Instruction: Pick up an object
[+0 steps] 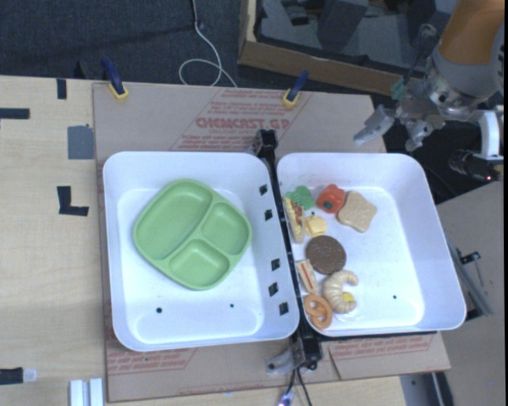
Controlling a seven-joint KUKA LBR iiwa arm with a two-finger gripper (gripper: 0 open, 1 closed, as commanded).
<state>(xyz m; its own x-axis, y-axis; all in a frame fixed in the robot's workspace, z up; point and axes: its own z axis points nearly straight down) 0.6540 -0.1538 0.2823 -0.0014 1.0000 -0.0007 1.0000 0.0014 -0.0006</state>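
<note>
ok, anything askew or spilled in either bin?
Nothing spilled. The green plate sits rotated in the left bin, not square to its walls. The toy food is bunched against the right bin's left wall. The claw hangs outside, above the bins.

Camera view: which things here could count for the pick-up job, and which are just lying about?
Belong to the job:
gripper, above the right bin's far edge
toy bread slice
brown cookie
croissant
pretzel
red tomato piece

Lying about:
green divided plate in the left bin
blue clamps on the cardboard
white cable
</note>
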